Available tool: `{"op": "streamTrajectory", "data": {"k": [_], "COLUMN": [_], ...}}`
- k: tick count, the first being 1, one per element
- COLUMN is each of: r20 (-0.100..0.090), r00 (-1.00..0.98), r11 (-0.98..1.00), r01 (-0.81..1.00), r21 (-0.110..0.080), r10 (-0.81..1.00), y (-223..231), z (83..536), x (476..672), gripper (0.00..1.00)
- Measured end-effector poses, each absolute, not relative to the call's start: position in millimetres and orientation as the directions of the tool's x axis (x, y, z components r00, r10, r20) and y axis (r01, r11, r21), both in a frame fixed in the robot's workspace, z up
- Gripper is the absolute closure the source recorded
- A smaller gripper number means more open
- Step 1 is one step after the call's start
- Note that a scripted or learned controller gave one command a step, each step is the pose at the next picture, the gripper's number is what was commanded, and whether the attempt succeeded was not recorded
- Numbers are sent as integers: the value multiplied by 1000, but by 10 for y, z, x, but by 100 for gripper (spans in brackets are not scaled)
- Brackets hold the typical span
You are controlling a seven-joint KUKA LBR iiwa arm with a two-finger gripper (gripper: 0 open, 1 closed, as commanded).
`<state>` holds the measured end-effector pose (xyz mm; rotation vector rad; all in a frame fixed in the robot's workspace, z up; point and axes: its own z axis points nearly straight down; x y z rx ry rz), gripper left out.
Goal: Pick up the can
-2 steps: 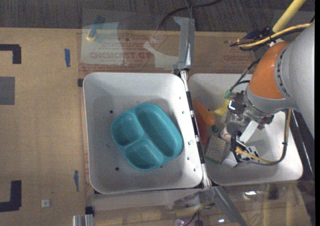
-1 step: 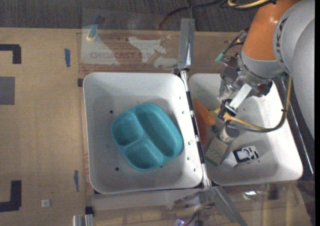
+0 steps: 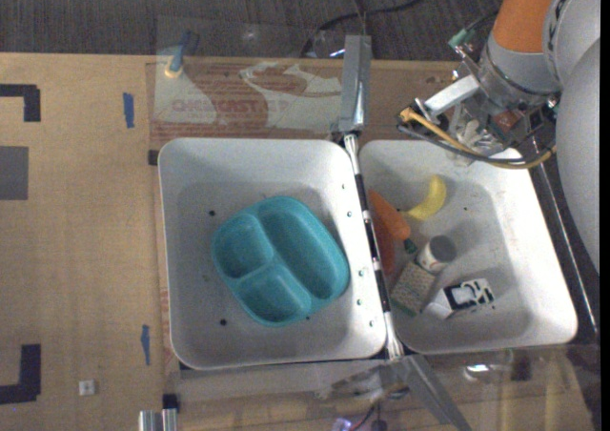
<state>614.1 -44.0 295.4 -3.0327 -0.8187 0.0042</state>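
Observation:
The can (image 3: 438, 251) is a small pale cylinder standing upright near the middle of the right bin (image 3: 534, 229). It sits just right of an orange carrot (image 3: 388, 225) and above a speckled flat packet (image 3: 412, 287). My gripper (image 3: 474, 126) hangs over the back rim of the right bin, up and to the right of the can and well apart from it. Cables and wrist hardware crowd around the gripper.
A yellow banana (image 3: 430, 198) lies behind the can. A black-and-white item (image 3: 469, 295) lies in front of it on the right. The left bin (image 3: 191, 181) holds a teal divided plate (image 3: 279, 259). A metal rail (image 3: 355, 86) runs back from between the bins.

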Motion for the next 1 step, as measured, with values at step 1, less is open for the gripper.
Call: {"op": "streamTrajectory", "data": {"k": [1], "r20": [-6], "r00": [858], "r11": [-858], "r01": [514], "r21": [-3], "r10": [514], "y": [-373], "z": [3044], "x": [6149], "gripper": [100]}}
